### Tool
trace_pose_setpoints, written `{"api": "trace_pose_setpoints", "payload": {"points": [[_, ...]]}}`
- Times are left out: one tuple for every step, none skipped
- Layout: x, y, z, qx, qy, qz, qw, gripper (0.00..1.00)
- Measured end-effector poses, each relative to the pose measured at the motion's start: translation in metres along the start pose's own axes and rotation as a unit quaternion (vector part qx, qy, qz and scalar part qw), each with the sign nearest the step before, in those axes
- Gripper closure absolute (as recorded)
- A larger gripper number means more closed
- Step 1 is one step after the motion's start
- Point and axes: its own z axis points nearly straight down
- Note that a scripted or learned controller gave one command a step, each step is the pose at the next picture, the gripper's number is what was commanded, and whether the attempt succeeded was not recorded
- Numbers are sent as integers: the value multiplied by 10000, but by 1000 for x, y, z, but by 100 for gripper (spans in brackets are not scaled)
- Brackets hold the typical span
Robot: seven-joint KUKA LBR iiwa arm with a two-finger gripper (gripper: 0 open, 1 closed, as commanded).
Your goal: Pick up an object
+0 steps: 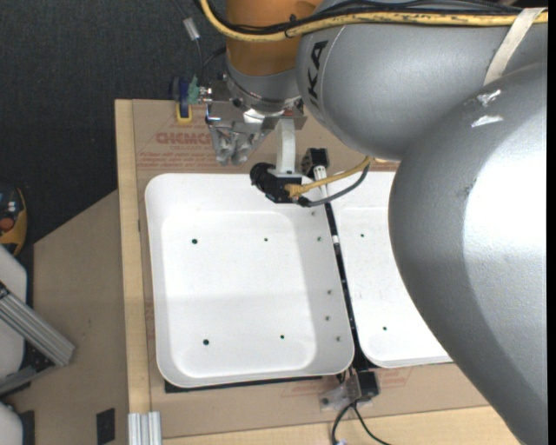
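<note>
The grey arm [452,174] reaches in from the right and covers much of the right side of the scene, its orange band [261,22] at the top above the wrist. The gripper [233,149] hangs over the far edge of the left bin [234,287], just above the bench [135,261] where red lettering is printed on the brown board. Its fingers [228,146] point down, grey and blurred together; how far apart they stand cannot be told, and nothing is seen between them.

No loose object for picking can be made out in either bin. The left bin's white floor shows small dark dots. The right bin [382,295] lies touching it along the middle seam and is largely hidden under the arm.

A black cable [278,187] with a yellowish wire curls from the wrist over the far rim between the two bins. A small blue and yellow part [183,97] sits left of the gripper.
</note>
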Motion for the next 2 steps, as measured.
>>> {"api": "trace_pose_setpoints", "payload": {"points": [[-28, -1, -39, -41, 4, 6, 10000, 100], [9, 11, 39, 28, -6, -22, 10000, 100]]}}
